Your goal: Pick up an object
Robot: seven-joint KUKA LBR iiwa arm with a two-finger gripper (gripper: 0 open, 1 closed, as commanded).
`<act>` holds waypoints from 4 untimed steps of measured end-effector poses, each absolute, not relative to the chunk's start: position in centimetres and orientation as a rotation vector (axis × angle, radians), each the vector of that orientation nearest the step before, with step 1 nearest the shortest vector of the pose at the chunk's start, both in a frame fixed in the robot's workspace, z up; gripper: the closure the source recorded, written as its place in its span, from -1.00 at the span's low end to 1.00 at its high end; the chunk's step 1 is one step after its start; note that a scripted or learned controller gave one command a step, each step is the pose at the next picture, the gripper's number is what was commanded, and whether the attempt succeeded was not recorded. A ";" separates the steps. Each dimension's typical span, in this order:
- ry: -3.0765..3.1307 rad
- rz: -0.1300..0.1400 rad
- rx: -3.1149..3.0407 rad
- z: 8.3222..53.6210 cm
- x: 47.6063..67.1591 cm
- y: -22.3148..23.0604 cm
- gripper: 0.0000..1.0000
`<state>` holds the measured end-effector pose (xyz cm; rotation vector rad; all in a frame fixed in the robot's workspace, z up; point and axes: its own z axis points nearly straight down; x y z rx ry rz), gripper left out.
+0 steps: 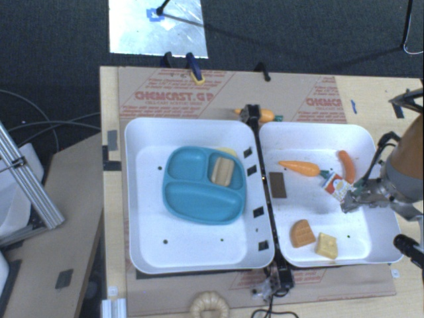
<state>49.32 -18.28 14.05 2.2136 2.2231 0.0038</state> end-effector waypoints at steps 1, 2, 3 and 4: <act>2.222 0.005 2.213 19.2 48.6 -17.8 1.00; 2.223 0.004 2.212 22.6 48.8 -17.9 1.00; 2.233 0.006 2.209 23.4 49.8 -11.8 1.00; 2.233 0.004 2.209 23.8 51.1 -5.9 1.00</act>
